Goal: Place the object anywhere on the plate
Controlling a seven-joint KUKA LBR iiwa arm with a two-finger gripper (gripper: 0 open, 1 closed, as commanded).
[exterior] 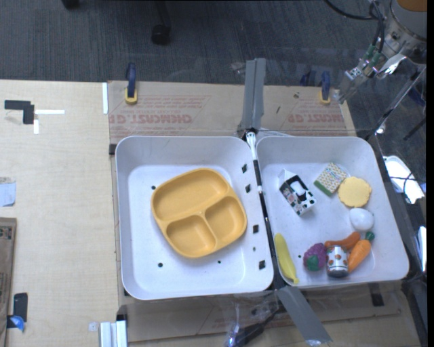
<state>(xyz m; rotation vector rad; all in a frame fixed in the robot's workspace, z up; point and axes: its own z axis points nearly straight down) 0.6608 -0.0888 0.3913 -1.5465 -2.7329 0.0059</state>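
Jaws (369, 64): top right corner, high above the worktop, well clear of both bins; too small and cluttered to tell whether wide or narrow; nothing visibly held.
Arm (407, 13): grey, entering from the right, barely inside the view.
Right bin (390, 203): shallow, white, smooth walls; holds every loose object.
Carton (297, 193): small, boxy, black-and-white print, lying tilted near the bin's left side.
Sponge (331, 178): square, speckled, soft-looking, just beside the cookie.
Cookie (354, 192): flat yellow disc with wavy rim.
Egg (361, 219): white, smooth, round; likely to roll.
Carrots (356, 249): orange, tapered, glossy plastic, touching the can.
Can (337, 262): small metal cylinder, crowded between grapes and carrots.
Grapes (313, 256): purple, knobbly cluster.
Banana (285, 259): yellow, slim, lying along the left wall.
Left bin (132, 223): white, carrying the plate.
Plate (198, 211): yellow, three compartments, rounded rim, smooth plastic.
Object: none chosen yet; all candidates in the right bin, plate bare.
Risk: crowded corner cluster invites a double grab or a nudge; egg may slip from a pinch; banana against the wall leaves little room; drop over the divider possible in transit.
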